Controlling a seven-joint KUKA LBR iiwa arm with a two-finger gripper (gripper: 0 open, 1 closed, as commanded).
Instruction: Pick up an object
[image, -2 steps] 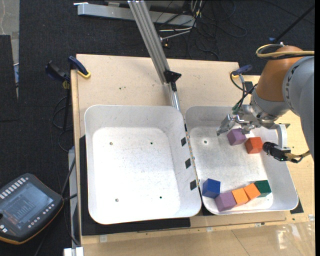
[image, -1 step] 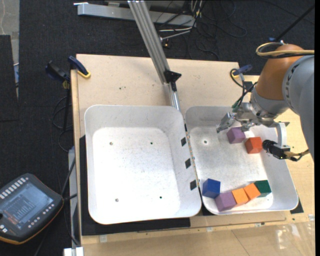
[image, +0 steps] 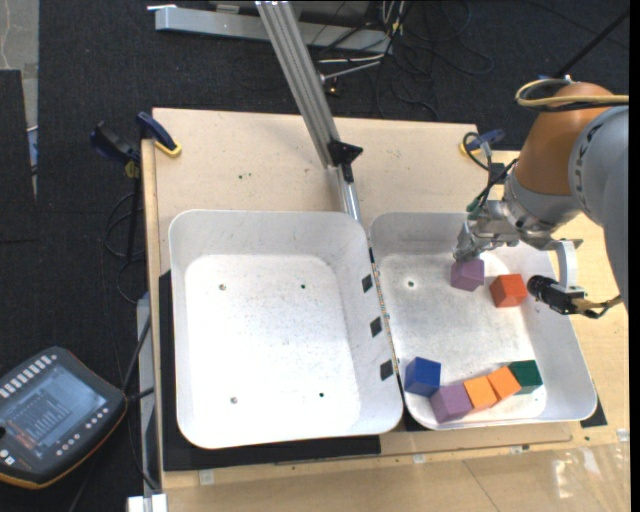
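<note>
The right bin (image: 560, 345) holds several coloured cubes. A purple cube (image: 467, 273) lies near its back, with an orange cube (image: 508, 290) just to its right. My gripper (image: 468, 250) hangs directly over the purple cube's back edge, touching or nearly touching it; the view does not show a grip. Along the front edge lie a blue cube (image: 422, 376), a second purple cube (image: 450, 401), a second orange cube (image: 481, 391) and a green cube (image: 524, 376).
The left bin (image: 190, 300) sits beside the right one. A slanted metal pole (image: 310, 95) ends at the bins' back seam. Clamps (image: 158, 135) sit at the bench's back corners. A teach pendant (image: 50, 415) lies at the lower left.
</note>
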